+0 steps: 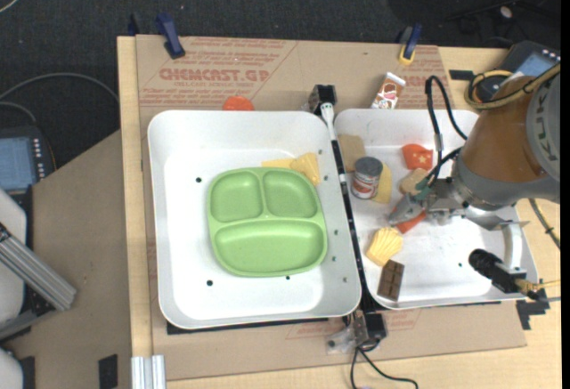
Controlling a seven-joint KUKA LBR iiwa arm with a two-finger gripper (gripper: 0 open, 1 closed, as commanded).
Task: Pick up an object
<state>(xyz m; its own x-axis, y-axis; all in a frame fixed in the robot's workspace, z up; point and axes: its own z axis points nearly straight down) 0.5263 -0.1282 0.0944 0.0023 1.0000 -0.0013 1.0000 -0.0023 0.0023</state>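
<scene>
1. A small orange-red piece (407, 221) lies in the right bin (445, 285), near the middle of the bin floor. It is the item closest to the gripper, right at the gripper's lower left edge. Whether the two touch cannot be told.
2. The gripper (420, 198) hangs low over the middle of the right bin, at the end of a grey arm (499, 156) with an orange band that reaches in from the right. From this angle it cannot be told whether the fingers are spread or pressed together, and nothing can be seen held between them.
3. A yellow ridged piece (385, 245) lies just below and to the left of the orange-red piece. A brown bar (390, 280) lies below that, near the bin's front edge.
4. A small tin can (366, 176) stands upright by the bin's left wall, touching a pale yellow item on its right side.
5. A red item (417, 156) lies behind the gripper, toward the back of the bin. A tan flat piece (349, 147) sits in the back left corner.
6. The left bin (178, 200) holds a green divided plate (265, 221) in its middle. A yellow item (305, 166) rests at the plate's back right corner.
7. Both bins sit side by side on a brown tabletop (214, 71). A small red and white carton (388, 92) stands on the tabletop behind the right bin.
</scene>
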